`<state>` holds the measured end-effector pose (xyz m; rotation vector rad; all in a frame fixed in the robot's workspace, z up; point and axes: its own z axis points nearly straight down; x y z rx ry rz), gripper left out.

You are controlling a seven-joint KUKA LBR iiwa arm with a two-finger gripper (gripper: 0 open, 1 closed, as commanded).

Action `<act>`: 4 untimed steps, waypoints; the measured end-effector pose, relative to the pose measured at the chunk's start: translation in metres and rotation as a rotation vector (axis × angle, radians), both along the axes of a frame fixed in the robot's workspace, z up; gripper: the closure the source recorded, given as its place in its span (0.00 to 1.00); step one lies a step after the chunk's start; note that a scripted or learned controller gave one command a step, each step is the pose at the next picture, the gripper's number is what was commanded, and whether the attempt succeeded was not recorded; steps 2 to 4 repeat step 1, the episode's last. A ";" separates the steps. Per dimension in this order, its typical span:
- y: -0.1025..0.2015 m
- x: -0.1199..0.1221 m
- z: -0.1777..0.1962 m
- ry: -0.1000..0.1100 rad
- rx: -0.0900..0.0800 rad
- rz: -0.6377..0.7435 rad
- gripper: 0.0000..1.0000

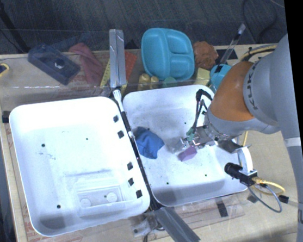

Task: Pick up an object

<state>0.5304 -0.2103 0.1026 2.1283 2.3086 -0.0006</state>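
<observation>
Camera view: pincer (190, 143) low in right bin (171, 194), grip state can't tell; purple obj (187, 153) just below. Approach step; you'd need confirmed closure before lifting.

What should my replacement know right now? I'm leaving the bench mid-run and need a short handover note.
Gripper: low inside the right bin, right beside a small purple object; whether it grips anything cannot be told from the view.
Objects: the purple object lies near the middle of the right bin; a blue cloth-like lump sits by that bin's left wall. The left bin holds no loose object that I can make out.
Done: arm brought down to the purple object.
Left: confirm a grasp, then lift the object.
</observation>
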 end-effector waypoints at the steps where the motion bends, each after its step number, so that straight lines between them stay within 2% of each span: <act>1: 0.063 0.031 0.076 0.002 0.002 0.112 1.00; 4: 0.063 0.031 0.076 0.002 0.002 0.112 1.00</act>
